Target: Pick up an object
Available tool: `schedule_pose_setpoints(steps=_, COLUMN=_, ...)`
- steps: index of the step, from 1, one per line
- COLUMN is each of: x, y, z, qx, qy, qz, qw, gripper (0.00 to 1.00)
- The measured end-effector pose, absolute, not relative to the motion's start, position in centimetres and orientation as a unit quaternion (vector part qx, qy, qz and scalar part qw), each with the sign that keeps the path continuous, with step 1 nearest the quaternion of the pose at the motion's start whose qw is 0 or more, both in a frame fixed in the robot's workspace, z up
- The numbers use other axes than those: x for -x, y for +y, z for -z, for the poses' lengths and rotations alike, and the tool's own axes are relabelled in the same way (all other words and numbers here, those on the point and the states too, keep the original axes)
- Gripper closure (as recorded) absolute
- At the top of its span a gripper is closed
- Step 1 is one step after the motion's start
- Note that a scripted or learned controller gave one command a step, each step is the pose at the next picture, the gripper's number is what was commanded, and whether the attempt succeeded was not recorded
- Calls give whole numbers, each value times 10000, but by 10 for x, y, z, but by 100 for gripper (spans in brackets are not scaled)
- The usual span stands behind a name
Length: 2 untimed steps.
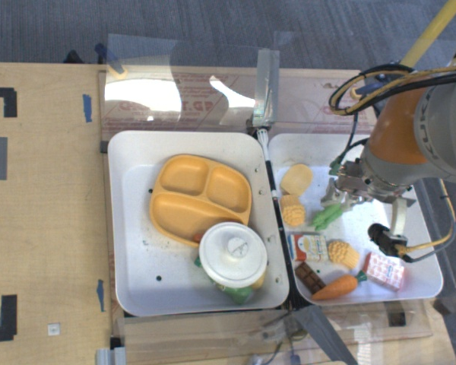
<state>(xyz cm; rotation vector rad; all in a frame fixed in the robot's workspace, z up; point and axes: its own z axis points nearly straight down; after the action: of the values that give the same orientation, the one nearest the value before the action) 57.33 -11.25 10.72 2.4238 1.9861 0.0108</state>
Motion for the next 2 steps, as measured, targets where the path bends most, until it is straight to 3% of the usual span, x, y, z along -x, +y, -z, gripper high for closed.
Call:
schedule_pose_setpoints(steps=1, x=-610, y=-118, z=-87, qx=-8371, qy=5471, qz=-17, qw=19, gripper=100)
schedule_pose_setpoints(steps=2, x=-612, y=-117, z=-97, qx=-8363, qy=5483, qz=-17, qw=23, gripper=100)
